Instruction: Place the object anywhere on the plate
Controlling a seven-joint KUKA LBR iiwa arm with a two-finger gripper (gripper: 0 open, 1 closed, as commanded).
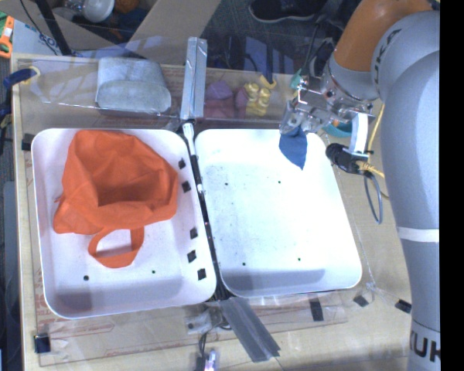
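Camera view: you've got two shallow white bins on the desk. Left bin [62,284] carries a crumpled orange fabric bag [116,188]. Over the right bin's [325,261] far edge, the gripper [297,127] pinches a small blue cloth piece [295,151], hanging.

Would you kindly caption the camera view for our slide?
Gripper holds blue cloth over right bin; orange bag in left bin.
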